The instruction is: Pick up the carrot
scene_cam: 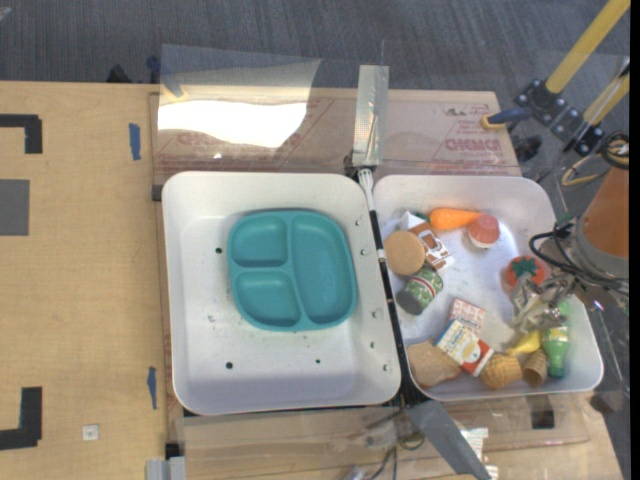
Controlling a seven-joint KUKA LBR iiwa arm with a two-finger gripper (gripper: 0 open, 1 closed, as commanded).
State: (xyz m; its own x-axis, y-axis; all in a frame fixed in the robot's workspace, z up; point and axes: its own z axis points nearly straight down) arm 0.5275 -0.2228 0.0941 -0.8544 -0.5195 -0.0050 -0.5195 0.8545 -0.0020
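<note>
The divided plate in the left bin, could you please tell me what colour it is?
Teal, a blue-green; the plate shows clearly in the camera view, lying in the white left bin.

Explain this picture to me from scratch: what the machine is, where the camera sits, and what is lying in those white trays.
One camera looks down at a slant on a bench with two shallow white bins. The left white bin holds a teal divided plastic plate. The right white bin holds a jumble of toy food: an orange carrot near its far edge, a small green-labelled can, a round tan bun. The machine is a grey robot arm with an orange band, reaching in from the right; its end effector is over the clutter, apart from the carrot.
</note>
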